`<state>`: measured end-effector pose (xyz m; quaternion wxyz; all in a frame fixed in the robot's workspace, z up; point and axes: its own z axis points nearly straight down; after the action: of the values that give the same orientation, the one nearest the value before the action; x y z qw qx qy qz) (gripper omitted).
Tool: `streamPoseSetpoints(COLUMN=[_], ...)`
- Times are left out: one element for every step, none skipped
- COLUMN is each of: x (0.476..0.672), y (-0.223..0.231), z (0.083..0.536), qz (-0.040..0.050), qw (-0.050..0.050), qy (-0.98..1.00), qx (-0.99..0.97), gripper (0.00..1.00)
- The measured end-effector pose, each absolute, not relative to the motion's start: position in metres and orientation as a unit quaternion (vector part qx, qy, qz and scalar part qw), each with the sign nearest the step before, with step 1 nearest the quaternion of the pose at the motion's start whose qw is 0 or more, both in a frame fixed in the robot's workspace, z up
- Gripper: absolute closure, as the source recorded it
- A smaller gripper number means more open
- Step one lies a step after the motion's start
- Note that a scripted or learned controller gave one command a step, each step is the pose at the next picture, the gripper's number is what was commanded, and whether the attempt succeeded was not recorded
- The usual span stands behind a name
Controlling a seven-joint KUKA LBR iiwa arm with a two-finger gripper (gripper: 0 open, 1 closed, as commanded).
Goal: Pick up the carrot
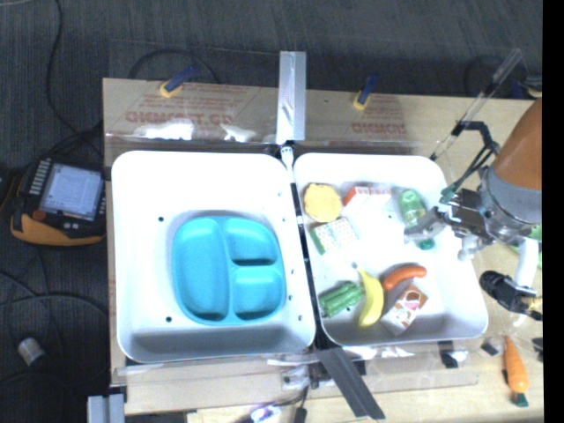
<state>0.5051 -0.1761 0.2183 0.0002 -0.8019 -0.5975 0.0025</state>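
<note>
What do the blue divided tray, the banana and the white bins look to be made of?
Blue tray: looks like moulded plastic, smooth with a soft sheen and rounded compartment walls. Banana: probably toy plastic, given its uniform yellow and slight gloss, though rubber can't be ruled out. White bins: seemingly thin formed plastic, with smooth rounded corners and a matte-to-satin finish.

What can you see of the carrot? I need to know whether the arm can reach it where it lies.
The small orange toy carrot with a green tip looks like smooth plastic. It lies on the wooden bench top, outside both bins, off the right white bin's near right corner. It runs roughly lengthwise toward the camera, green end nearest. Nothing grips it; the hand hovers well away over the right bin.
</note>
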Motion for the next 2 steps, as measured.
streamPoseSetpoints(x=[0.482,0.486], y=[-0.159,-0.122], z=[0.191,0.152], qz=[0.0028,0.0022], qw=[0.001,0.002], qy=[-0.569,-0.588], qx=[-0.822,-0.809], gripper=[0.00,0.00])
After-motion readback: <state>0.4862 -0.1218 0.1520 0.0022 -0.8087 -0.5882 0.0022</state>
